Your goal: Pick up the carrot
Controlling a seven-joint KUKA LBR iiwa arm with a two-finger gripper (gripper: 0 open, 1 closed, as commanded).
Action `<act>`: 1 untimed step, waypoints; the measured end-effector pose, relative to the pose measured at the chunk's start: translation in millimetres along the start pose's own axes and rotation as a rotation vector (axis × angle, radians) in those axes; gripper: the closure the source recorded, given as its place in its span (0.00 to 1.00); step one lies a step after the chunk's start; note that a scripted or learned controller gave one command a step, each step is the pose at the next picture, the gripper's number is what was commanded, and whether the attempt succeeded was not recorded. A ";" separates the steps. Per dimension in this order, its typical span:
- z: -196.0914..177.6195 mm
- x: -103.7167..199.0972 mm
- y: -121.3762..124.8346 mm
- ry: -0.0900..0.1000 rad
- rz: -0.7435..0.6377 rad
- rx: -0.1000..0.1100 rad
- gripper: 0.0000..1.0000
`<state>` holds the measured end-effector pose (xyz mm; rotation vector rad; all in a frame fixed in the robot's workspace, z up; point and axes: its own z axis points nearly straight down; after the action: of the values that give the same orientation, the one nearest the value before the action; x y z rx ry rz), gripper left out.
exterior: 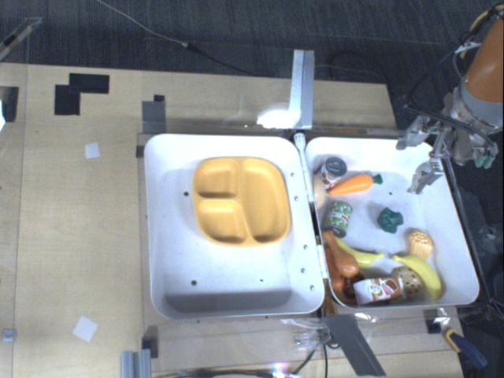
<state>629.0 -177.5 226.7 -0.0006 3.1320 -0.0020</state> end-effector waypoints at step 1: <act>122.3 -38.1 48.1 0.012 -0.114 -0.006 0.00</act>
<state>668.3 -129.6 104.6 -0.1792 3.1385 0.0064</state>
